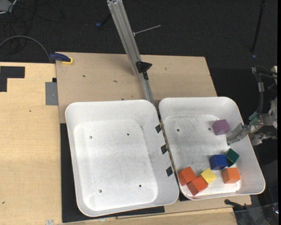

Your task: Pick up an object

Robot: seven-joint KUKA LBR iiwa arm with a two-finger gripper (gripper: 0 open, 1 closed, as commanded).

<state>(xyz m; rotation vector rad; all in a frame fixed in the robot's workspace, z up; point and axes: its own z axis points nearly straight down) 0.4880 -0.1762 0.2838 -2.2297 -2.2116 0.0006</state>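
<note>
The right bin (pixel 196 108) holds several small blocks. A purple block (pixel 220 126) lies near its far right side. A blue block (pixel 218 161) and a dark green block (pixel 232 156) touch each other lower down. Along the near rim sit an orange block (pixel 231 175), a yellow block (pixel 208 176), an orange-red block (pixel 187 175) and a red block (pixel 197 185). My gripper (pixel 236 134) reaches in over the bin's right rim, just right of and below the purple block and above the green one. Nothing is seen held in it.
The left bin (pixel 113 108) stands beside the right one, joined by black clips. A slanted aluminium bar (pixel 129 46) rises behind the bins. A blue and yellow clamp (pixel 62 58) sits at the bench's far left corner.
</note>
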